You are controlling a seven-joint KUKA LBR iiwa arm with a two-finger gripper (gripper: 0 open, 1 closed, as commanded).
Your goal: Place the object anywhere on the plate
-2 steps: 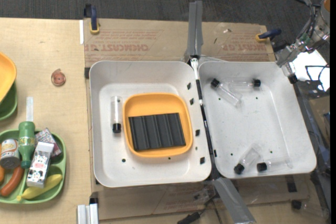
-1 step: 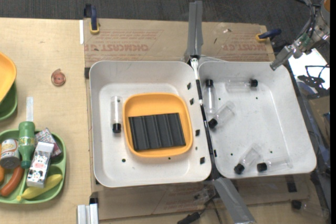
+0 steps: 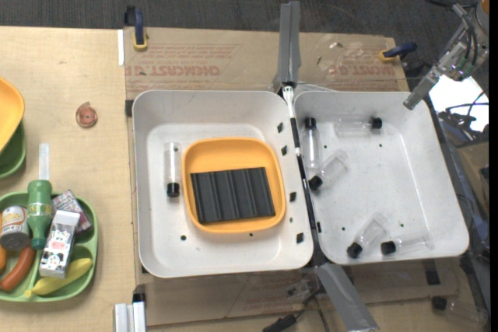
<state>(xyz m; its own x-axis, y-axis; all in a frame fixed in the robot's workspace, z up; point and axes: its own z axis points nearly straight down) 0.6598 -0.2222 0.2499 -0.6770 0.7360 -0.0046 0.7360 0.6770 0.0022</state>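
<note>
At the near edge of the right bin (image 3: 436,167) lie two clear plastic tubes with black caps (image 3: 372,233), angled toward each other, thin and glassy against the white. In the left bin (image 3: 152,190) sits the plate (image 3: 233,155), orange and squarish with rounded corners, bearing a dark grey ribbed slab (image 3: 233,194) with lengthwise grooves. A single tube (image 3: 171,167) lies upright in the picture just left of the plate, apart from it, cap toward the near side. Farther back in the right bin lie more tubes: one along the left wall (image 3: 310,148), another short one tilted (image 3: 327,169), and one near the far wall (image 3: 354,124). Beyond the bins, brown cardboard on the surface (image 3: 62,66) carries upside-down red lettering that seems to read CHEMCAST (image 3: 183,69). The hand (image 3: 420,96) hangs over the right bin's far right corner; whether it is spread or pressed together cannot be told.
</note>
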